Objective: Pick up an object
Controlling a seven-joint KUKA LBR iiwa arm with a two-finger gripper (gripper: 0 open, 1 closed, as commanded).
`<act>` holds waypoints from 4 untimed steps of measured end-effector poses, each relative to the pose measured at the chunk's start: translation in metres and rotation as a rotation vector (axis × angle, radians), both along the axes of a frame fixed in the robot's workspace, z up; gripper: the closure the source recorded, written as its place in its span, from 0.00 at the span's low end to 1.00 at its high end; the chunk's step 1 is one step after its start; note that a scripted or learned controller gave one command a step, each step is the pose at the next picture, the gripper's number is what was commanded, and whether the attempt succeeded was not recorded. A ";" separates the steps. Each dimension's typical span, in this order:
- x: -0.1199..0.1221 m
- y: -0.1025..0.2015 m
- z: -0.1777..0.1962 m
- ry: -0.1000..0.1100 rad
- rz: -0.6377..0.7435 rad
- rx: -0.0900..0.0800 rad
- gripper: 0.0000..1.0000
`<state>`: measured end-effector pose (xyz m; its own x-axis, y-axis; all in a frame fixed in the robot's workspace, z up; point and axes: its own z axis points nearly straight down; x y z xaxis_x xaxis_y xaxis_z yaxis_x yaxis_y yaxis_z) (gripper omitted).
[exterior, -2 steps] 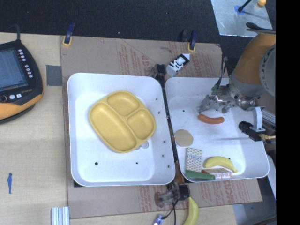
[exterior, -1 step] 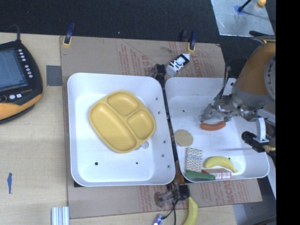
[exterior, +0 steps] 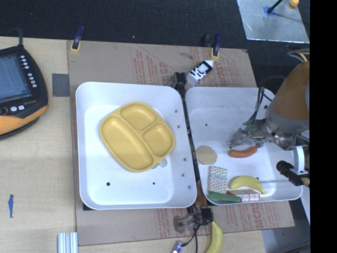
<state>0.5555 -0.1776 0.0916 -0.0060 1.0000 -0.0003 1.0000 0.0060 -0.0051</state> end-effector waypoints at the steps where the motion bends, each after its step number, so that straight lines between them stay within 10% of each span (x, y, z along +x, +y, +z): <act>1: -0.052 -0.019 0.000 -0.001 0.000 0.000 0.00; 2: -0.051 -0.020 0.010 0.001 0.005 -0.001 1.00; 3: -0.022 0.028 0.000 -0.003 0.002 -0.001 1.00; 4: 0.021 0.137 0.105 -0.002 -0.002 0.002 1.00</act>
